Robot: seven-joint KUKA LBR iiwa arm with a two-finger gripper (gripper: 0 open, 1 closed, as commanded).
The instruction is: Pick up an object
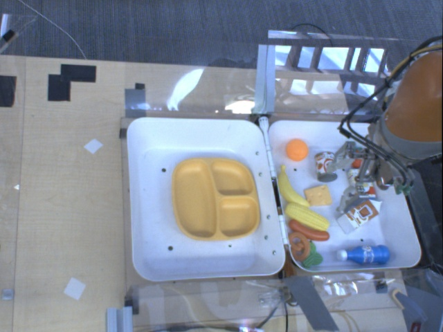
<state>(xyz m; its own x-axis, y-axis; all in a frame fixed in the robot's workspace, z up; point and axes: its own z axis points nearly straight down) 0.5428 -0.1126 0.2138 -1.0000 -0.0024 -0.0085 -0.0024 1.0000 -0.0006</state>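
A pale wood tabletop (62,206) is carrying two shallow white bins. The left bin (149,185) is holding a yellow three-compartment plate (214,198). The right bin (408,244) is holding an orange ball (297,149), a small can (323,162), a banana (296,200), a cracker (318,196), a sausage (310,232), a pretzel (300,245), a carton (362,214) and a blue bottle (367,255). The end effector (358,184) is hanging above the carton; how far it is spread cannot be told. Dark carpet (173,19) is lying beyond.

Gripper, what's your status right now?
Gripper low in right bin, over small carton; nothing seen held. Can, cracker, bottle close by.
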